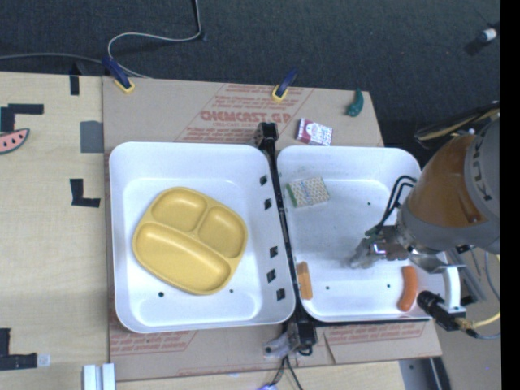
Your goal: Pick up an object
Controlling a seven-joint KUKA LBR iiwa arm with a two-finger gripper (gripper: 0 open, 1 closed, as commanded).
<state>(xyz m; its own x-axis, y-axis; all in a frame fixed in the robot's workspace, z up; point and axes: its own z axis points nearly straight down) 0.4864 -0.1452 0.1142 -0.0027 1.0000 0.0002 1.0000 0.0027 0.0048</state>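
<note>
The right white bin [349, 165] holds three small things. A speckled green-and-white packet [309, 192] lies near its far left corner. An orange stick-shaped piece [304, 280] rests against the left wall near the front. An orange sausage [408, 288] lies by the front right corner. My gripper [363, 255] hangs low over the bin floor right of the middle, a short way left of the sausage and apart from it. Nothing shows at its tip. The grey arm with its orange band [445, 193] covers the bin's right side.
The left bin [130, 161] holds a yellow divided plate [190, 240]. A black divider with clips [275, 218] runs between the bins. Behind the bins on the cardboard lie a red-and-white packet [313, 132] and a small green thing [355, 102]. Two yellow clamps [283, 88] hold the far edge.
</note>
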